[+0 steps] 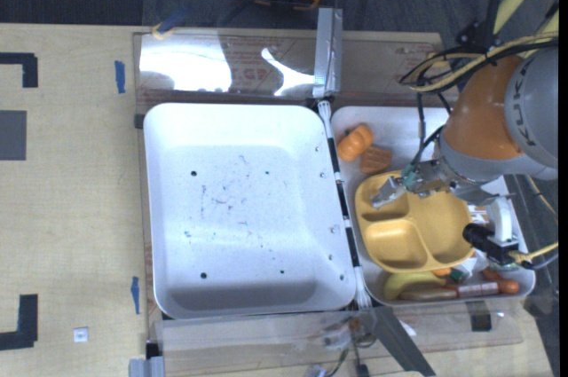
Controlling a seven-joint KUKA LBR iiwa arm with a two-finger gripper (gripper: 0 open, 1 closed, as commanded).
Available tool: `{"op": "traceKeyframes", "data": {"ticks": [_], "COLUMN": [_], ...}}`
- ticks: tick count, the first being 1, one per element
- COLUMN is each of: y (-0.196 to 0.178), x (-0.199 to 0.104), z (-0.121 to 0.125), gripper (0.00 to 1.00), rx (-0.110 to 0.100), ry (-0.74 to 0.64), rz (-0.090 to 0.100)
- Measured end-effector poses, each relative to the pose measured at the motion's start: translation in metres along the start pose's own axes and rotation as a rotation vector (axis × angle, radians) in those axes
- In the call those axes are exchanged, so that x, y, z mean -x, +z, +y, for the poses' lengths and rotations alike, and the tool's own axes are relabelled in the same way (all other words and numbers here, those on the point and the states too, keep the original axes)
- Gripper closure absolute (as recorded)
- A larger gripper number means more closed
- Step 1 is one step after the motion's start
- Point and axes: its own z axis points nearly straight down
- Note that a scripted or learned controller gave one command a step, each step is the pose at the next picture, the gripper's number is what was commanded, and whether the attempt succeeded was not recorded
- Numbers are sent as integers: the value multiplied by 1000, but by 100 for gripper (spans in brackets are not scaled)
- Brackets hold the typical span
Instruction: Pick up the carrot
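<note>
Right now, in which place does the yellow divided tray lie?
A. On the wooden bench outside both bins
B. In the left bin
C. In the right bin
C: the yellow divided tray lies inside the right bin, under the arm's wrist; the left bin is beside it.

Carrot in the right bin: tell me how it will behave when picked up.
The carrot looks slim and rounded, so it may roll or slip from a pinch. It lies between the yellow tray and the bin wall, so pushing probably jams it. Likely stiff and light.
</note>
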Motion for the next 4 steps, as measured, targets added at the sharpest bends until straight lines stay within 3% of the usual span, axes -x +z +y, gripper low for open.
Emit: {"op": "traceKeyframes", "data": {"ticks": [1, 2, 3, 4], "y": [0, 6, 14, 4], "x": [0, -5, 27, 49], "z": [0, 24, 82, 28], "gripper": [0, 0, 0, 0], "rx": [0, -11, -26, -3], "ry": [0, -93, -137, 163], "rz": [0, 0, 2, -2]}}
